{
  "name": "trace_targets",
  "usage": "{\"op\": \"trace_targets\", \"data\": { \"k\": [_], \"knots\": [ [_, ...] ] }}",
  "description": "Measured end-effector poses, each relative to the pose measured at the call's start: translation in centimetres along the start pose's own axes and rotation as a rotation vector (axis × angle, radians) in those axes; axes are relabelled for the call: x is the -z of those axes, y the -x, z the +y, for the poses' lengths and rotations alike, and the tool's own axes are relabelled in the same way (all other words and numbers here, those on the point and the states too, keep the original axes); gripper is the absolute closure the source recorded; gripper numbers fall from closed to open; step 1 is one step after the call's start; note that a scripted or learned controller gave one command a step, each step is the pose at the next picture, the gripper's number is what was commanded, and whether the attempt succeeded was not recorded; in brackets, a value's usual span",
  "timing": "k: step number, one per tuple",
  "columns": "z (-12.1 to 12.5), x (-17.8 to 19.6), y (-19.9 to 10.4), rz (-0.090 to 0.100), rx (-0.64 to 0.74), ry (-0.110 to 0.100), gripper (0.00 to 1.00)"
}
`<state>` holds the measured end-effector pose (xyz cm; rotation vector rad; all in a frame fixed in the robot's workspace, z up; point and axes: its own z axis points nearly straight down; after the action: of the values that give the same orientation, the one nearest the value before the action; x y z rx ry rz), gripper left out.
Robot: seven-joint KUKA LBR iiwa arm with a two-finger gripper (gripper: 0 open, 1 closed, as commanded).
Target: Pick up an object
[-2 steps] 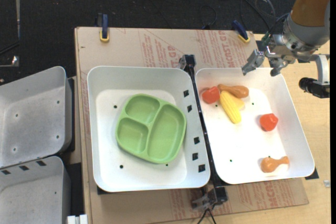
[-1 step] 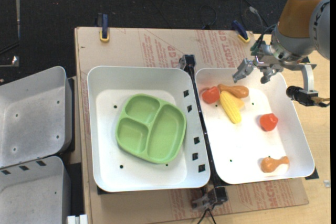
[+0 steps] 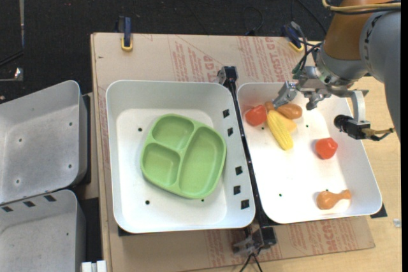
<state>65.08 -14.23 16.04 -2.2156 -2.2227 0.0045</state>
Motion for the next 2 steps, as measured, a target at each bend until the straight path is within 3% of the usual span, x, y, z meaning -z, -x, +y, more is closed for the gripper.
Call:
{"op": "trace_targets", "data": {
  "k": [1, 2],
  "knots": [
    [-1.0, -4.9, 0.0, 0.0, -0.004, 0.0, 0.0],
    [-0.8, -3.7, 0.0, -0.001, -0.003, 0.005, 1.0]
  ]
}}
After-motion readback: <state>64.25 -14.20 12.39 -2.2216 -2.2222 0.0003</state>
